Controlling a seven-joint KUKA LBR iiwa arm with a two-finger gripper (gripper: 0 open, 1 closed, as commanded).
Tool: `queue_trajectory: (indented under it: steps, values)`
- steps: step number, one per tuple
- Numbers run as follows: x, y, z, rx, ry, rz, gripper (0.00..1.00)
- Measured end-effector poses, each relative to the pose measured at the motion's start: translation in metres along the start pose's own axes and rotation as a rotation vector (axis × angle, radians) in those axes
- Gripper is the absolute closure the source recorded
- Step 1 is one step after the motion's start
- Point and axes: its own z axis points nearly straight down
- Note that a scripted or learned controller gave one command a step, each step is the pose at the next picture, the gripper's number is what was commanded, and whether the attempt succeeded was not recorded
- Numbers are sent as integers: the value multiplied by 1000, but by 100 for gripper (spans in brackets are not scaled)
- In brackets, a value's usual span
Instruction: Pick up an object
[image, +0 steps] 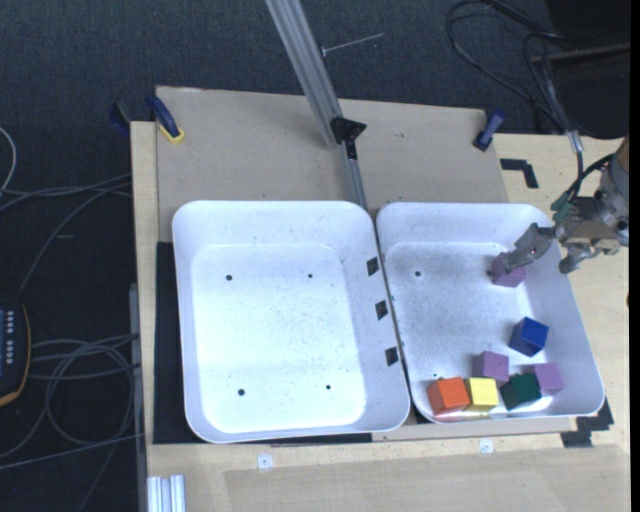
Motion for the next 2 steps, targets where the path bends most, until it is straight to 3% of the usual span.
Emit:
queue_trajectory:
  steps: [1, 2]
  values:
    - [0, 0, 0, -1, 0, 0, 0]
    - [-4, -3, 43, 4, 1, 2, 0]
